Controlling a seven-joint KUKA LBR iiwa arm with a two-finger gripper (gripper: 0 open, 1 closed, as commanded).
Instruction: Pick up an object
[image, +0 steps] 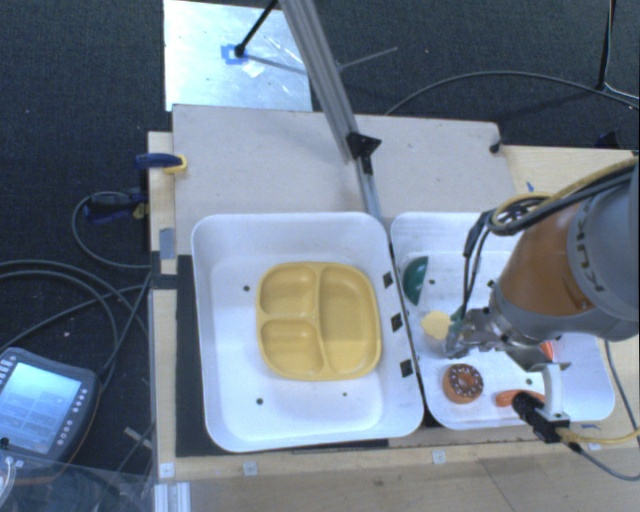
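Observation:
In the right bin (590, 400), a pale yellow item (434, 324) lies near the left wall. A dark green piece (414, 276) sits above it. A brown doughnut with sprinkles (463, 383) lies toward the front, and an orange item (522, 398) sits to its right. My gripper (458, 338) hangs low over the bin, right beside the pale yellow item and just above the doughnut. The grey and orange wrist hides much of the bin's right half.
The left bin (225, 400) holds a yellow divided plate (319, 319) in its middle. A grey pole (330, 85) slants in from the top toward the wall between the bins. Cables and a teach pendant (40, 405) lie on the floor to the left.

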